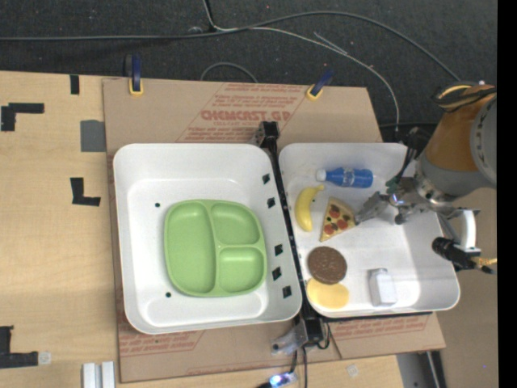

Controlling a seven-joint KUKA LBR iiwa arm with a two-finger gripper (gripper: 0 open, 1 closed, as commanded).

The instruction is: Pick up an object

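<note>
The right bin (420, 297) holds a blue bottle (347, 177) lying on its side, a yellow banana (305, 207), a pizza slice (337, 219), a round brown cookie (327, 264), a pale yellow piece (329, 296) and a small grey-white block (381, 287). My gripper (373, 207) hangs low over this bin's middle, just right of the pizza slice and below the bottle. The orange-banded arm (456, 148) reaches in from the right behind it.
The left bin (133, 168) carries a green divided plate (214, 246). A black divider with clips (279, 217) runs between the bins. Cables (339, 31) trail across the dark floor behind the bench.
</note>
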